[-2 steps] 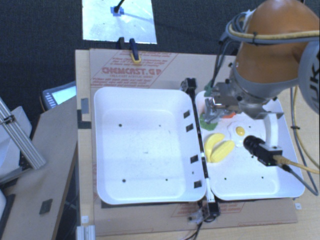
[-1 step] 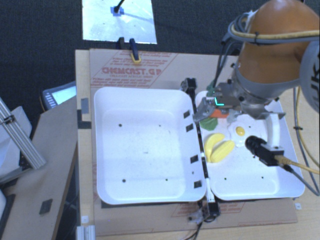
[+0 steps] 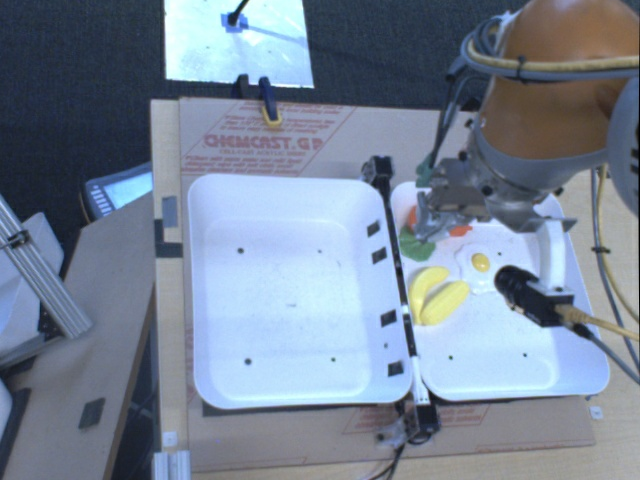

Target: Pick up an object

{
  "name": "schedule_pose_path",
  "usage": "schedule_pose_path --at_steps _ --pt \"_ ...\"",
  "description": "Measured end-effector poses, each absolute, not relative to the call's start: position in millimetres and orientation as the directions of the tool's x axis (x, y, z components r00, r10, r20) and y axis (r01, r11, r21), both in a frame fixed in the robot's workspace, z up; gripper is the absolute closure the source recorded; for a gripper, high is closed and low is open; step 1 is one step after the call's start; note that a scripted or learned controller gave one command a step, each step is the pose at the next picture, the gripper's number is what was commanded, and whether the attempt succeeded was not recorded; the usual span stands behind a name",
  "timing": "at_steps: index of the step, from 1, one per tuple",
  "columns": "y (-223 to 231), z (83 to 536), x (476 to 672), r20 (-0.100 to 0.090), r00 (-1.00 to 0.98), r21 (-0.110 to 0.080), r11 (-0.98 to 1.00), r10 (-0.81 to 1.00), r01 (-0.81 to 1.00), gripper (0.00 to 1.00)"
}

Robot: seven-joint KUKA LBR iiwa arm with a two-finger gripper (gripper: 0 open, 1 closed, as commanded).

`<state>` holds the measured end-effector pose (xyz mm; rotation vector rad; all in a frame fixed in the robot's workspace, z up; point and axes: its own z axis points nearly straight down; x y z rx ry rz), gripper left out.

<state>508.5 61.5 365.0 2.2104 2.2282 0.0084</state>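
The right bin (image 3: 520, 368) holds a yellow banana-like toy (image 3: 437, 296), a white fried-egg toy with a yellow yolk (image 3: 479, 264), a green piece (image 3: 415, 241) and a small orange piece (image 3: 459, 231). My gripper (image 3: 430, 218) hangs low over the bin's back left part, right above the green piece. The big orange wrist band (image 3: 560, 68) and grey wrist hide the back of the bin. Nothing visible sits between the fingers.
The left bin (image 3: 290, 288) lies beside the right one, with black clips (image 3: 385, 258) along the shared rim. A black cylindrical part with a yellow cable (image 3: 530, 296) juts over the right bin. Cardboard (image 3: 265, 133) underlies both bins.
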Motion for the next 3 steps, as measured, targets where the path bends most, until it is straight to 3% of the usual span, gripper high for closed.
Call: schedule_pose_path --at_steps 1,2,3 --pt "110.7 396.6 496.9 0.003 -0.01 0.005 0.01 1.0 1.0 1.0" --pt "172.7 375.5 514.5 0.002 -0.01 0.001 0.01 1.0 1.0 1.0" --pt "169.4 387.9 515.0 0.002 -0.008 0.004 0.008 1.0 1.0 1.0"
